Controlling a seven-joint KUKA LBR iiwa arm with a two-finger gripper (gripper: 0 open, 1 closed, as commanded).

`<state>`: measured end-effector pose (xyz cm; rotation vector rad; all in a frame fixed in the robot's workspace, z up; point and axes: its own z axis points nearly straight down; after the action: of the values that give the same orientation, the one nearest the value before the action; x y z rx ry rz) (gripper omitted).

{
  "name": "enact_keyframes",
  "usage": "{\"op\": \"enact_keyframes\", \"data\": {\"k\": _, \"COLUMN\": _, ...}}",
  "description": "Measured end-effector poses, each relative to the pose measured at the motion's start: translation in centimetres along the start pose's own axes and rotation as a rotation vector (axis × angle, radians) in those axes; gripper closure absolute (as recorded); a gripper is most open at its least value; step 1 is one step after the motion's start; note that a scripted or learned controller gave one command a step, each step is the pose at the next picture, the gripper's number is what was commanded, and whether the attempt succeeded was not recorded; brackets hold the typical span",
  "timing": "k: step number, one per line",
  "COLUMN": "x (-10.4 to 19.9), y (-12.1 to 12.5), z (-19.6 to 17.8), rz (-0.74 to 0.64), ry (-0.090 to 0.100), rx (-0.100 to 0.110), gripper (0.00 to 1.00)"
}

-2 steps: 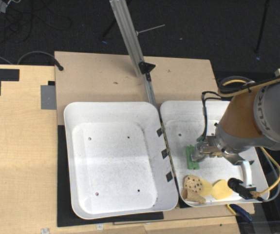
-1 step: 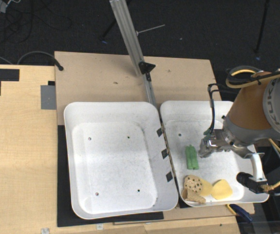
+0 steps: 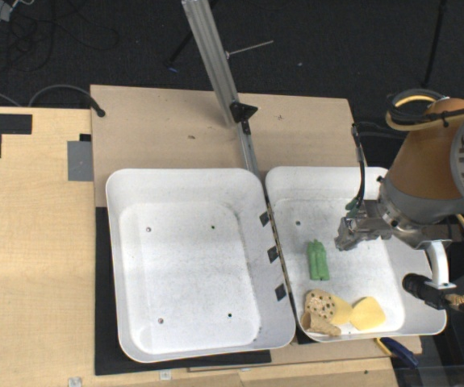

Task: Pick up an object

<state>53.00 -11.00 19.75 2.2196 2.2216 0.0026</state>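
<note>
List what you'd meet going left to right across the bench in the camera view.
Left white bin → green block → yellow sponge-like piece → grey and orange arm.

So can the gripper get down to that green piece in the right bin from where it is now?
Probably yes. The gripper sits over the right bin, just right of the green piece, which lies apart from the cookie and the yellow object.
</note>
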Motion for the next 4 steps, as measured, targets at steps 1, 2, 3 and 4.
{"op": "enact_keyframes", "data": {"k": 1, "x": -0.1, "y": 0.7, "z": -4.4, "rz": 0.000, "ry": -0.001, "rx": 0.000, "gripper": 1.00}}
{"op": "enact_keyframes", "data": {"k": 2, "x": 4.3, "y": 0.5, "z": -4.8, "rz": -0.003, "ry": 0.002, "rx": 0.005, "gripper": 1.00}}
{"op": "enact_keyframes", "data": {"k": 3, "x": 9.2, "y": -0.2, "z": -5.4, "rz": -0.003, "ry": 0.003, "rx": 0.007, "gripper": 1.00}}
{"op": "enact_keyframes", "data": {"k": 4, "x": 14.2, "y": -0.4, "z": -3.8, "rz": -0.002, "ry": 0.001, "rx": 0.008, "gripper": 1.00}}
